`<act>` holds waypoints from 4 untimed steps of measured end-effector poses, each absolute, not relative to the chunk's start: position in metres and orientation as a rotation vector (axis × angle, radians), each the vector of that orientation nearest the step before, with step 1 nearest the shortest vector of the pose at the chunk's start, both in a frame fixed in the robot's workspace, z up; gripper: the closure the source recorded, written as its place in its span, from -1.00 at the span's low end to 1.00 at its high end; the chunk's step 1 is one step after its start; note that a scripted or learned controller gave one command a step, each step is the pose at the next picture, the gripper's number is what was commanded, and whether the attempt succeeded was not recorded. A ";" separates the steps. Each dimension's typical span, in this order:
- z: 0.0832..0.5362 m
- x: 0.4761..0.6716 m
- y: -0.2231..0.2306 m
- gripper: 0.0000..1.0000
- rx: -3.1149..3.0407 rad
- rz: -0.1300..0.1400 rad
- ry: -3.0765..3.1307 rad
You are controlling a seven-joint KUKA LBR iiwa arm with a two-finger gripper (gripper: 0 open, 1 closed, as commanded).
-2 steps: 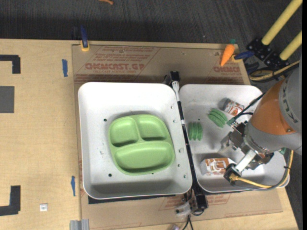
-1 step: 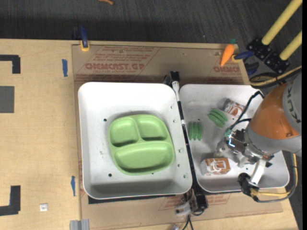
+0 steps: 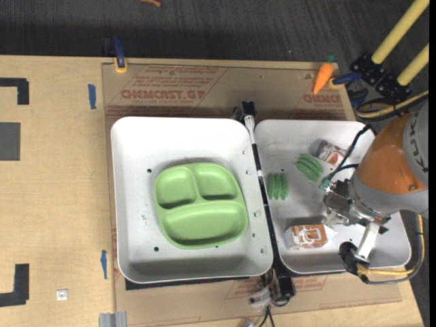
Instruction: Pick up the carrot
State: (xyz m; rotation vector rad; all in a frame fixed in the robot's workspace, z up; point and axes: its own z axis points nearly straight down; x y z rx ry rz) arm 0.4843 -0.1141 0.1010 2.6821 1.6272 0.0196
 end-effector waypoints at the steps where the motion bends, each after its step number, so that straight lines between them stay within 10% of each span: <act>1: 0.194 0.479 -0.034 1.00 2.556 0.000 1.829; 4: 0.224 0.482 -0.033 1.00 2.551 0.005 1.829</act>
